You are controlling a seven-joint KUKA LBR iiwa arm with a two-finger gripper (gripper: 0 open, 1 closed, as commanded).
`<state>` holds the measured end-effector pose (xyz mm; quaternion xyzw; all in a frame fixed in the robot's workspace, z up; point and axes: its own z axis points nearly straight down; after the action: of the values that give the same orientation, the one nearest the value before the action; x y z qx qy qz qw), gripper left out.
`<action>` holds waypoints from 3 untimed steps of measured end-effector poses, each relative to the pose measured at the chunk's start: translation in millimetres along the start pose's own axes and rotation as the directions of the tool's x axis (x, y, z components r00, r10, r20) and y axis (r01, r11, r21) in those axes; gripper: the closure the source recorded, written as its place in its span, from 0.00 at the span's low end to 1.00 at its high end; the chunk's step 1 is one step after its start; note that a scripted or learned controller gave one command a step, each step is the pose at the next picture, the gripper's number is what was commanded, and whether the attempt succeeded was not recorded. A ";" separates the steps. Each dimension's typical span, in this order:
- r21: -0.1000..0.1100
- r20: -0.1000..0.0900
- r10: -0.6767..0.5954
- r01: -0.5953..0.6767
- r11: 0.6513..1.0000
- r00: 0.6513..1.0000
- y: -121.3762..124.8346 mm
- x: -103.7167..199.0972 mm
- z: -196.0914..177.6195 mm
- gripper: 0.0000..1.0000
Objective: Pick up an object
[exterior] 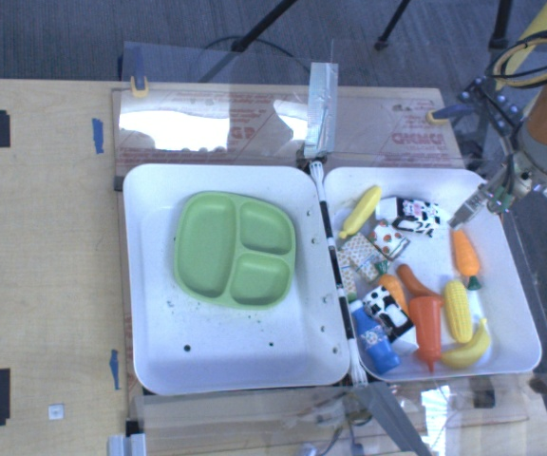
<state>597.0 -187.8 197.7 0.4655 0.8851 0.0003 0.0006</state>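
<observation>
Right bin (525,302) holds the pickables: yellow banana (360,211) at top, black-and-white cow (416,216) beside it, orange carrot (464,253) right, corn cob (458,311), second banana (469,350), red-orange bottle (426,329), blue item (374,342) lower left.

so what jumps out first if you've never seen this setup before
The big green divided plate stands out first, lying alone in the left bin. Next comes the bright jumble of toy food in the right bin: a banana near the top, a carrot on the right, corn and an orange-red bottle lower down. The gripper hangs at that bin's upper right edge.
</observation>
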 end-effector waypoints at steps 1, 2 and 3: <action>0.000 0.000 0.001 -0.001 1.000 1.000 -0.3 -0.2 0.1 0.00; 0.002 -0.002 0.002 -0.002 1.000 1.000 -6.3 -38.1 88.9 0.00; -0.005 0.000 0.003 -0.003 1.000 1.000 -20.4 -23.1 112.1 0.00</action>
<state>593.4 -218.4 85.6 0.4668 0.8843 0.0027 0.0018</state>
